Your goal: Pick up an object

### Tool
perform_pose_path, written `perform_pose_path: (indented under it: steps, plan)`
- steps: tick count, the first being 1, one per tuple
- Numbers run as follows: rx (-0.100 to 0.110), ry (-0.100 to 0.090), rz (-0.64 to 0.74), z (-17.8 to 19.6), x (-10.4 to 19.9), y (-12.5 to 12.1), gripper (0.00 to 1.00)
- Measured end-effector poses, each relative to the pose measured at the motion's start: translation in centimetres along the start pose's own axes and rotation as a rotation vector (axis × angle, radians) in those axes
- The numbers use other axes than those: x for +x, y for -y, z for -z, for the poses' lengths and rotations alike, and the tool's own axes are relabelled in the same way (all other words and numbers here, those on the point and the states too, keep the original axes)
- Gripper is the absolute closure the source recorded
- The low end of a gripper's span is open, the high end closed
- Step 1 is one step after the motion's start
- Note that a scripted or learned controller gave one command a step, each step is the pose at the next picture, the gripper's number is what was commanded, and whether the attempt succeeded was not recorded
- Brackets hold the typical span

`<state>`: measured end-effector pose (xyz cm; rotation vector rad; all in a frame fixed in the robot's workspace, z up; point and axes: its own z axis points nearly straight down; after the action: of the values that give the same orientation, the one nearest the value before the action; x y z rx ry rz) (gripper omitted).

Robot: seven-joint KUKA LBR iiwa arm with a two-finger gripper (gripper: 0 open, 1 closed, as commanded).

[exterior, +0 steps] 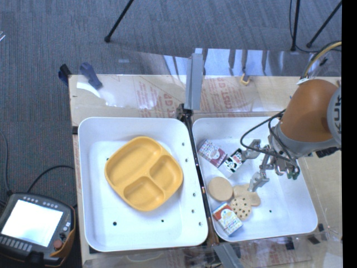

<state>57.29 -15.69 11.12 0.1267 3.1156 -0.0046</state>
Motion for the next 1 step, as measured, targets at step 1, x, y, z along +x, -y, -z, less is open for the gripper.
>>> perform_pose_path:
  steps: [1]
  plan:
    - [0.002,0.007,0.008,1.17,-0.31,-0.21,1.0]
